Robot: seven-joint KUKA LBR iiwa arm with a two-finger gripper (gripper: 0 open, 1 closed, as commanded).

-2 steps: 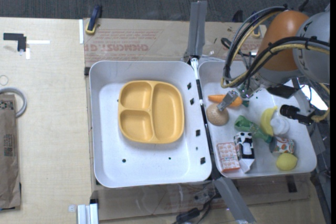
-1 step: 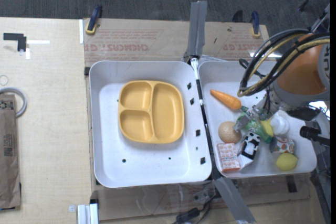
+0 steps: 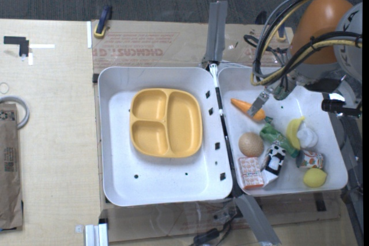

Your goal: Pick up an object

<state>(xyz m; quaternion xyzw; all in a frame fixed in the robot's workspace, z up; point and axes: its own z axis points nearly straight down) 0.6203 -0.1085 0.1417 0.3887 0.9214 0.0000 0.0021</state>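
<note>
1. camera view looks down on the left bin (image 3: pixel 115 181), which carries just a yellow divided plate (image 3: pixel 166 123) lying flat near its middle, likely parked there as a spare target well apart from the clutter.
2. the right bin (image 3: pixel 337 141) holds all the small pieces, crowded toward its near half, so any pick must come from here.
3. the arm (image 3: pixel 323 26) leans in from the right, its orange band above the wrist, cables looping over the far part of the right bin.
4. the gripper (image 3: pixel 259 103) hangs low at the carrot (image 3: pixel 249 108), its tip seemingly touching the carrot's right end; whether the jaws are apart or together i cannot tell at this size.
5. the brown egg (image 3: pixel 251 144), banana (image 3: pixel 296 131), cow-patterned carton (image 3: pixel 275 159), red-and-white box (image 3: pixel 251 173) and lemon (image 3: pixel 315 178) sit nearly touching, so the carrot, lying apart at the far side, looks the easier target.
</note>
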